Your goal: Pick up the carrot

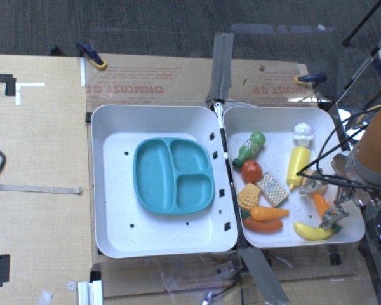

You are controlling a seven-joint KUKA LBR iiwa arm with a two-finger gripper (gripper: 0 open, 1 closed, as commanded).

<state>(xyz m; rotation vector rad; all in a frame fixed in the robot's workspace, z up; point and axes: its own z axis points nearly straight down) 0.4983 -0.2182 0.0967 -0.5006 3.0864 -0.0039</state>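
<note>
The carrot, orange with a green stub at its left end, lies flat near the front of the right bin, resting on a red pepper-like piece. My gripper hangs at the bin's right side, to the right of the carrot and well apart from it. Its fingers stand open on either side of a small orange piece on the bin floor. A yellow banana lies just in front of the gripper.
Also in the right bin are a yellow bottle, a green bottle, a red round fruit, two cracker-like pieces and a white item. The left bin holds a teal divided plate.
</note>
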